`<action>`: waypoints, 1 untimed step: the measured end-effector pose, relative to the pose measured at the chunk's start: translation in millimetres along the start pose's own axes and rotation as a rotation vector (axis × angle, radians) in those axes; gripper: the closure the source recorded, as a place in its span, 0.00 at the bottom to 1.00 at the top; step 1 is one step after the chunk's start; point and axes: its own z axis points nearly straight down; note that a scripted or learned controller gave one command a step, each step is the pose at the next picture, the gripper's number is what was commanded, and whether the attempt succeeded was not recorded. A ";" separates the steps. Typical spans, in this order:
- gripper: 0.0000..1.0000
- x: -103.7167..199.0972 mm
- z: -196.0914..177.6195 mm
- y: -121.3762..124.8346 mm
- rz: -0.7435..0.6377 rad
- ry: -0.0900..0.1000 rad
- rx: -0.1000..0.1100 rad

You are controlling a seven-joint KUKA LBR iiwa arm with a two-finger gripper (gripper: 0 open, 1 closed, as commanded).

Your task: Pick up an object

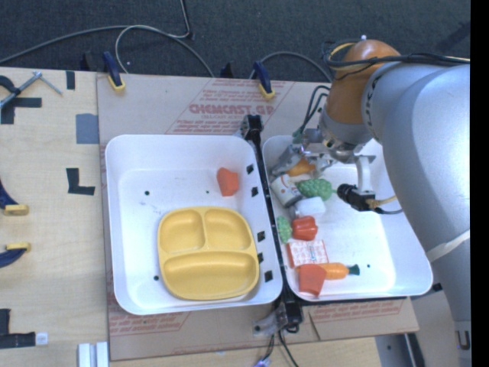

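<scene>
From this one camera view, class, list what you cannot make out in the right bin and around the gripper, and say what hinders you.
1. The gripper: its fingers blur into metal clutter, so their state is unclear.
2. Far corner of the right bin: covered by the arm's wrist.
3. Green toy: too small and blurred to identify.
4. Red-and-white packet: print too small to read.
5. Right bin's right side: hidden under the grey arm.

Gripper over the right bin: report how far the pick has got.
Done: the gripper is down in the right bin, at its far left end by the green toy. In hand: nothing shows between its fingers, so no grasp can be confirmed. Left: grasping and lifting; the red pepper, the carrot and the left bin's orange piece and yellow plate all lie at rest.
</scene>
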 end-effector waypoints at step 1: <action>0.00 -5.8 -0.4 0.6 -0.001 0.003 -0.002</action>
